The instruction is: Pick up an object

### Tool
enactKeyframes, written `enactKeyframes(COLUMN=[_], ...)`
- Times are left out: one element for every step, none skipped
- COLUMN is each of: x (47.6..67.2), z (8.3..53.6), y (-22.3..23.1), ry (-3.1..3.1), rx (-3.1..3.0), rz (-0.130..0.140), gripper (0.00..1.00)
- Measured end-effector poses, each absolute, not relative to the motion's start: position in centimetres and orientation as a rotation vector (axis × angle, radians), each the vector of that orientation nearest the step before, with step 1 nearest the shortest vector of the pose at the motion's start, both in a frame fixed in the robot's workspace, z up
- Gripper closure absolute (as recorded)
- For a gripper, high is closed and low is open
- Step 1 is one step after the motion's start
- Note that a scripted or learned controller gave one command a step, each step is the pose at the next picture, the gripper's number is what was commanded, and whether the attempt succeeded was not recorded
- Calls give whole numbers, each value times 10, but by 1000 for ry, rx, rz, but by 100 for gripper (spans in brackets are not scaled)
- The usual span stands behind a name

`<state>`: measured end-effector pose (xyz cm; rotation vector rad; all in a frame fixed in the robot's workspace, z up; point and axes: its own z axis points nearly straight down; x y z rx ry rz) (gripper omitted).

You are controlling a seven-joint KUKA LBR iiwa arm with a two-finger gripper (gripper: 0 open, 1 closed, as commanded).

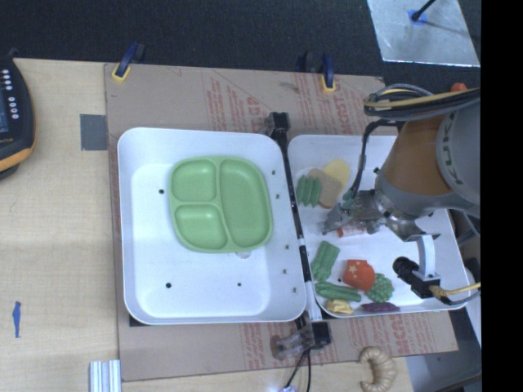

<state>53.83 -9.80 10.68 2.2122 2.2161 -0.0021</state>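
My gripper (345, 219) is low inside the right bin (453, 235), near the middle of its left half. Just beyond it lie a ridged green piece (309, 190) and a yellow-and-tan piece (332, 180). In front of it rest a green pickle-like piece (324, 260), a red tomato (358, 273), a small broccoli (382, 287), a long green pod (343, 292), a yellow bit (339, 306) and a purple bit (377, 307). Something small and reddish shows right under the gripper; what it is I cannot make out. The grey wrist with its orange band (417, 158) covers the bin's right half.
The left bin (147, 292) holds a green divided plate (221, 203). A tan curled toy (377, 368) lies on the bench in front of the right bin. A handheld controller (12, 121) sits at the far left. Clamps (327, 72) grip the board's back edge.
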Motion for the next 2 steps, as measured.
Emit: enactKeyframes(x=[538, 538], z=[117, 117], y=[-99, -99], ry=[2217, 2218], rx=[2213, 2211], rz=[-4, -5], gripper=[100, 0])
